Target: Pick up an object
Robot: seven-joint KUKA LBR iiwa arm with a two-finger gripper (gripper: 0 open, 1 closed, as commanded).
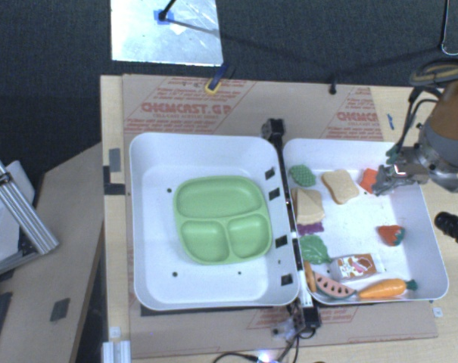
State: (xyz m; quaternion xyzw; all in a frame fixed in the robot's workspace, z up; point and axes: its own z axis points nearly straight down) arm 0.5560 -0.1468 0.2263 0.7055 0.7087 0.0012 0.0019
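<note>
The gripper [387, 174] is seen low over the far right corner of the right bin [433, 267], just beside an orange piece [369, 179]; its finger state cannot be told.

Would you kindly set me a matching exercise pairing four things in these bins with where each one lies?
Things:
1. green tray
2. carrot
3. strawberry
4. bread slice

Places:
A. right bin, near its right wall
B. left bin, in the middle
C. right bin, upper middle
D. right bin, along its near edge

Pairs: 1-B, 2-D, 3-A, 4-C
</note>
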